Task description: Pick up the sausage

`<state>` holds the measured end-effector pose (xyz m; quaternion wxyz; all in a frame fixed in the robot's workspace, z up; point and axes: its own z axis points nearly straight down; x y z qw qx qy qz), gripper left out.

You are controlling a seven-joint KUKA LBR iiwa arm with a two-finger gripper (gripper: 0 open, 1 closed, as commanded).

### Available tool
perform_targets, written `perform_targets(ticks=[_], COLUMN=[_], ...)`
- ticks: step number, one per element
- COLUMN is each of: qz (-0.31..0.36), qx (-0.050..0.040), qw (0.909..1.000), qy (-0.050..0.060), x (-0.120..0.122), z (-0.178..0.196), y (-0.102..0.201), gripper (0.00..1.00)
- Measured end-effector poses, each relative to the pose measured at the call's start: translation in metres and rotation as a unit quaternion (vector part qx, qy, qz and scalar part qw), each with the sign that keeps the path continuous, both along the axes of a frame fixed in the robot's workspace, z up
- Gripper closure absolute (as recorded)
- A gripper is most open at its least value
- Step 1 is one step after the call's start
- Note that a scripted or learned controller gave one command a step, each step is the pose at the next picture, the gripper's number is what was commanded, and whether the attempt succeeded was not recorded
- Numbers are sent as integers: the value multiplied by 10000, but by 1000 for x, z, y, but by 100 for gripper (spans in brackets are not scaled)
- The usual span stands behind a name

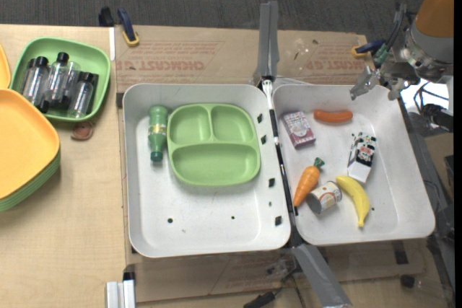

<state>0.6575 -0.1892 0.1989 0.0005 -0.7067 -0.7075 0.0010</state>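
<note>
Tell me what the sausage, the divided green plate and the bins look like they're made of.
The sausage looks like smooth moulded plastic, a toy: even orange-red with a slight sheen. The divided green plate seems matte plastic, one flat colour with rounded moulded ridges. The white bins look like thin, slightly glossy plastic, though the view leaves that open.

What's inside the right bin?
In the right bin: sausage, pink carton, carrot, can, banana, cow-print carton. Whatever lies beneath them is covered.

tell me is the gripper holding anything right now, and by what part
Nothing is held. The gripper hovers over the right bin's far corner with nothing between its fingers, and the sausage lies apart from it on the bin floor.
</note>
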Motion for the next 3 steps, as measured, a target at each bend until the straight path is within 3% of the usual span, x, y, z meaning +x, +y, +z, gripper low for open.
perform_targets(ticks=[1, 2, 3], qz=[-1260, -841, -332], qx=[-3, 0, 6], qw=[9920, 9965, 9994], qy=[-12, -3, 3], x=[2, -58, -148], z=[-106, -107, -108], y=[7, 25, 44], gripper=[0, 0, 0])
